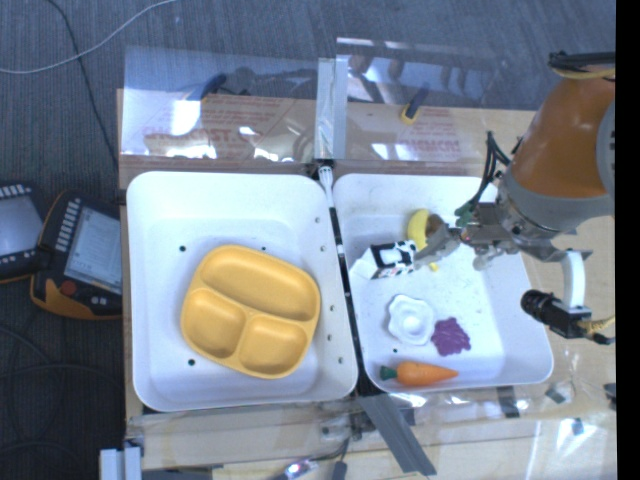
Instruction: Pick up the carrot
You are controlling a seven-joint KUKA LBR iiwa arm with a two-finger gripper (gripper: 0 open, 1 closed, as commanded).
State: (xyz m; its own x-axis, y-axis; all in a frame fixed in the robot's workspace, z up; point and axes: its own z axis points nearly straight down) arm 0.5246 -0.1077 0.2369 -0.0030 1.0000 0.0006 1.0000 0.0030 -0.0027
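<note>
Carrot (426,373) lies flat along the near wall of the right bin (520,353), green top pointing left toward the bin's near-left corner, orange tip pointing right. Gripper (440,243) hangs well apart from it, up in the far half of the same bin, just beside a yellow banana-like toy (418,225) and a black-and-white cow toy (394,257). Can't tell whether its fingers are spread or pressed together; too small and dark, nothing seen pinched.

Step in hand looks like the approach: needs to travel toward the near edge and drop over the carrot's middle, fingers straddling the short axis, not lengthwise. Near wall is tight against the carrot, so the near finger probably risks clipping the rim; come in slightly from the far side.

Around: white fried-egg toy (410,319) and purple grape cluster (451,336) sit just far of the carrot, close enough to get bumped on descent. Yellow divided plate (250,311) in left bin (160,208), out of the way.
</note>
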